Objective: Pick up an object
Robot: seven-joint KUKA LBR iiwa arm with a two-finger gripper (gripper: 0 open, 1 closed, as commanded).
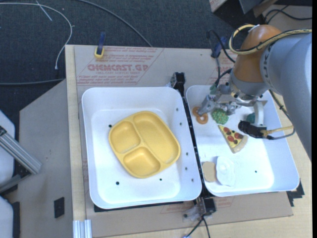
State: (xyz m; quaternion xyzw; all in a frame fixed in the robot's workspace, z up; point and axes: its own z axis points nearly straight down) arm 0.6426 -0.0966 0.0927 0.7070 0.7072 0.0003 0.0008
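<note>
The right bin (280, 175) holds several toy foods: a green broccoli (220, 117), an orange ring (201, 117), a pizza slice (233, 137), a white lump (226, 171) with a tan slice (209, 170) beside it, and a teal piece (251, 117). My gripper (218, 106) hangs low over the bin's far left part, directly above the broccoli and just right of the ring. The wrist hides the broccoli's far side. I see nothing lifted off the bin floor.
The left bin (94, 148) holds a yellow three-compartment tray (143, 143). A black divider (185, 108) runs between the bins. The arm's orange band (257, 48) and a black cable (257, 130) cross the right bin's far side.
</note>
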